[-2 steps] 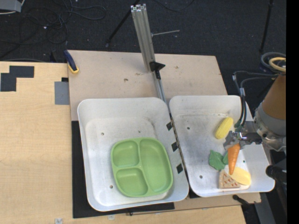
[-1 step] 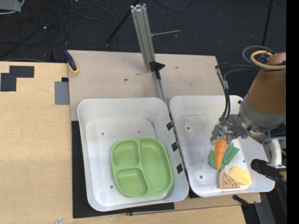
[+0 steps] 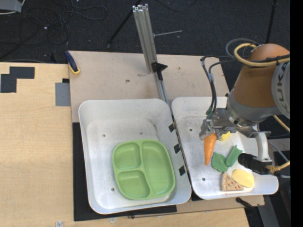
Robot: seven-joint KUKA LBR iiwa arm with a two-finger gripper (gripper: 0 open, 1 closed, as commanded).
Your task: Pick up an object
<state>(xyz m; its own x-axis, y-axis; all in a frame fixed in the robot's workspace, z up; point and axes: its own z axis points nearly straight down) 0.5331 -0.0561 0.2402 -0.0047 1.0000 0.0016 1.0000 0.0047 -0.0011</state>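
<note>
An orange toy carrot (image 3: 209,148) lies in the right bin (image 3: 189,115), thick end toward the back and tip toward the front. My gripper (image 3: 208,129) sits directly over the carrot's thick end and touches or nearly touches it. The grey wrist and the orange arm band (image 3: 258,82) hide the gripper's upper part. A green leafy toy (image 3: 223,160) lies just right of the carrot. A yellow lemon-shaped toy (image 3: 243,177) and a pizza-slice toy (image 3: 230,184) rest near the bin's front right corner. A small yellow piece (image 3: 224,135) peeks out beside the wrist.
The left bin (image 3: 92,126) holds a green divided plate (image 3: 142,169) near its front. An aluminium post (image 3: 144,37) rises behind the gap between the bins. A black fitting (image 3: 253,164) and cables hang off the arm over the right bin's right side.
</note>
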